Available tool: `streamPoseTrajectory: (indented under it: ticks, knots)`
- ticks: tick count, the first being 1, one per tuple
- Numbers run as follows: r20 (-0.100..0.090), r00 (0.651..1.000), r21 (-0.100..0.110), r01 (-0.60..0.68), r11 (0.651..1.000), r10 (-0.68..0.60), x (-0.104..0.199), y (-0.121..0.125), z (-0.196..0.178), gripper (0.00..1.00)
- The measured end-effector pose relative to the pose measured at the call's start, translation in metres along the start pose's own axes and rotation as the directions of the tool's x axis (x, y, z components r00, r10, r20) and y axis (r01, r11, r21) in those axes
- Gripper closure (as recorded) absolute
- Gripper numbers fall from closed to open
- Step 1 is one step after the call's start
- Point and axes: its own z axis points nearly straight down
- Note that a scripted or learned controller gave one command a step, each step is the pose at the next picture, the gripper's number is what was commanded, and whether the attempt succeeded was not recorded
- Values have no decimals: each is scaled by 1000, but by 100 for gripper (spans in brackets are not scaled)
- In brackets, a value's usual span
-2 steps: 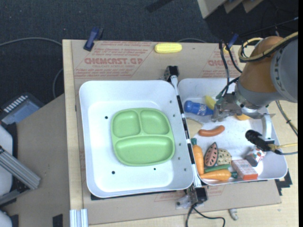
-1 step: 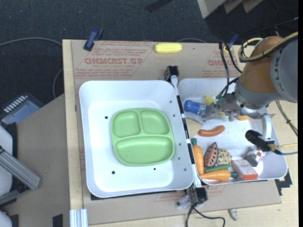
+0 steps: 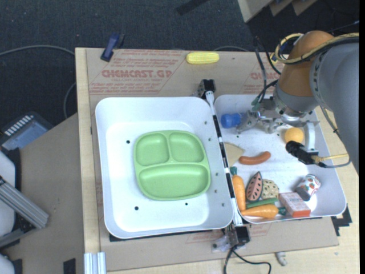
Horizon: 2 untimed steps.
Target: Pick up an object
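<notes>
My gripper [image 3: 261,124] hangs low over the back of the right bin [image 3: 336,194]. Its jaws stand open with nothing between them. A blue object [image 3: 231,120] lies just left of it, and a yellow lemon [image 3: 294,135] just to its right. In front of it lies a reddish sausage [image 3: 255,158]. Further toward the bin's front are a carrot [image 3: 238,192], a watermelon slice [image 3: 254,187], a speckled cookie [image 3: 269,187], a pink box [image 3: 295,204] and a red-and-white item [image 3: 309,185].
The left bin [image 3: 108,153] holds a green divided plate [image 3: 171,164]. A beige wedge [image 3: 231,150] and an orange item [image 3: 261,211] also lie in the right bin. A yellow object [image 3: 202,57] and a blue clip [image 3: 111,47] sit on the board behind the bins.
</notes>
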Motion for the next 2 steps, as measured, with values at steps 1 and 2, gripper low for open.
streamPoseTrajectory:
  ticks: [1, 2]
  knots:
    - [1, 1000, 1, -3, 1000, 3, -45, -93, 0, 0]
    - [0, 1000, -2, 1, 1000, -1, -17, -15, -1, 0]
